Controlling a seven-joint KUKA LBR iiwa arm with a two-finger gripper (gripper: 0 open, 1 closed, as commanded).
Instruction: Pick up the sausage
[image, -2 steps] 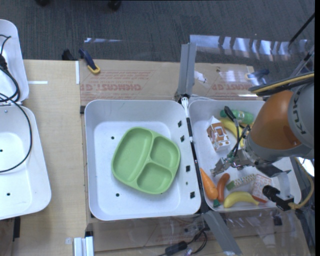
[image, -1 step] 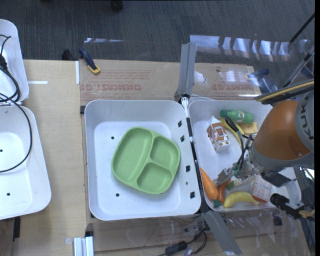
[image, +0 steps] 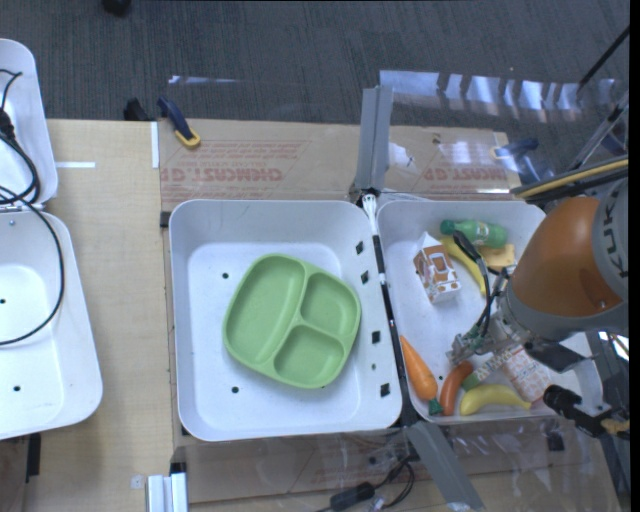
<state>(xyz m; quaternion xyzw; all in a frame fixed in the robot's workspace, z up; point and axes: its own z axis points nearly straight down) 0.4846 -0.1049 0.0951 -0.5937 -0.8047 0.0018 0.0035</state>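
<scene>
**Gripper low in right bin, just above sausage**

Counts: two shallow white plastic bins. Left bin (image: 190, 330) holds one light-green three-compartment plastic plate (image: 290, 320). Right bin (image: 400, 225) holds one small reddish-orange toy sausage (image: 452, 387), one orange toy carrot (image: 419, 371), two yellow toy bananas, one green bottle-shaped item (image: 475, 232) and one small white-and-orange carton (image: 437, 272).

Sausage sits at 6 o'clock in the right bin, between the carrot at its 9 o'clock and the lower banana (image: 492, 399) at its 3 o'clock, close to both. Upper banana (image: 470, 262) lies toward 12 o'clock, just below the green item.

The grey arm's two-finger gripper (image: 470, 347) is just off the sausage's 1 o'clock end. Fingers are a small dark clutter; whether they are apart or together cannot be told, nor whether they touch the sausage.

Arm's orange band (image: 565, 260) covers the bin's 3 o'clock side. A pale patterned packet (image: 522, 375) near the lower banana is partly under the wrist, not identifiable.
</scene>
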